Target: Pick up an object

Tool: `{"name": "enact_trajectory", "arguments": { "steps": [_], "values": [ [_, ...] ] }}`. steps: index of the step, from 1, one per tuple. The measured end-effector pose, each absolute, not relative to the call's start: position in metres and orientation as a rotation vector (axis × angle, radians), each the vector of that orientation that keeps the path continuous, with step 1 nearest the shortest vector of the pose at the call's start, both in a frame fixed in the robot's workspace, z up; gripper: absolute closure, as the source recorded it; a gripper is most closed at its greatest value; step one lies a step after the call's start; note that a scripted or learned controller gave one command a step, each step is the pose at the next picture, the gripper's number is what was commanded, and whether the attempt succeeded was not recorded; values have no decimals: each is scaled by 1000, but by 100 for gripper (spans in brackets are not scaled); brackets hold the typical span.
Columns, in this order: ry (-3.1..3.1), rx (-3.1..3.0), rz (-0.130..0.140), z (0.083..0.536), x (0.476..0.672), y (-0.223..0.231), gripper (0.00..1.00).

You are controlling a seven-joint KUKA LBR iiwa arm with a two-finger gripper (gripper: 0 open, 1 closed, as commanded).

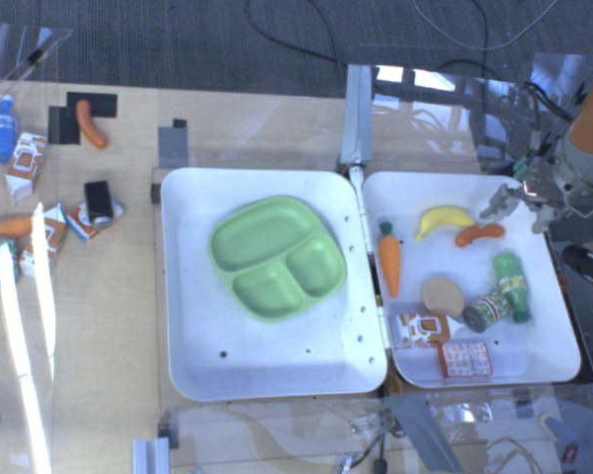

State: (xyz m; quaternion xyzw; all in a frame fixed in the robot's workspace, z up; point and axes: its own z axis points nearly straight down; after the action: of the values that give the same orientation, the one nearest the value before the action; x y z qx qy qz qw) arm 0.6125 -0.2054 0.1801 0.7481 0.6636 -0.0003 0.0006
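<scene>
From the camera view, my tool (pixel 519 203) hangs over the far right corner of the right bin (pixel 563 363), its two fingers spread wide with nothing between them. One finger (pixel 496 203) points down toward the bin's floor; the other sits close to the bin's right rim.

The thing nearest my tool is the sausage (pixel 479 233), an orange-red piece lying just below and to the left of the tool in this view. Its long axis runs roughly left to right across the bin, with a slight upward tilt at its right end. That right end is the part closest to my open fingers. I judge this to be the piece to go for: the move it calls for is a short shift left and toward the near side, then down, with the fingers closing across the short width instead of along the length.

The banana (pixel 445 219) lies just beside the sausage on its left, curved, nearly touching it; I judge it could get nudged if I come in too far left. The green bottle (pixel 511 284) stands off nearer the front, well apart from my tool, and the carrot (pixel 389 260) lies along the bin's left wall, farther away.

The left bin (pixel 183 363) carries a green tray (pixel 277 257), well apart from my tool.
</scene>
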Motion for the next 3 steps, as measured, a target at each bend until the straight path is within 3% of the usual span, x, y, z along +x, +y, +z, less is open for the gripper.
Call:
{"name": "enact_trajectory", "arguments": {
  "steps": [1, 2, 3],
  "values": [
    [2183, 2250, 6, 88, 611, -190, 0],
    [2268, 2163, 6, 89, 560, -203, 0],
    [2323, 2108, 5, 87, 630, -204, 0]
  ]
}}
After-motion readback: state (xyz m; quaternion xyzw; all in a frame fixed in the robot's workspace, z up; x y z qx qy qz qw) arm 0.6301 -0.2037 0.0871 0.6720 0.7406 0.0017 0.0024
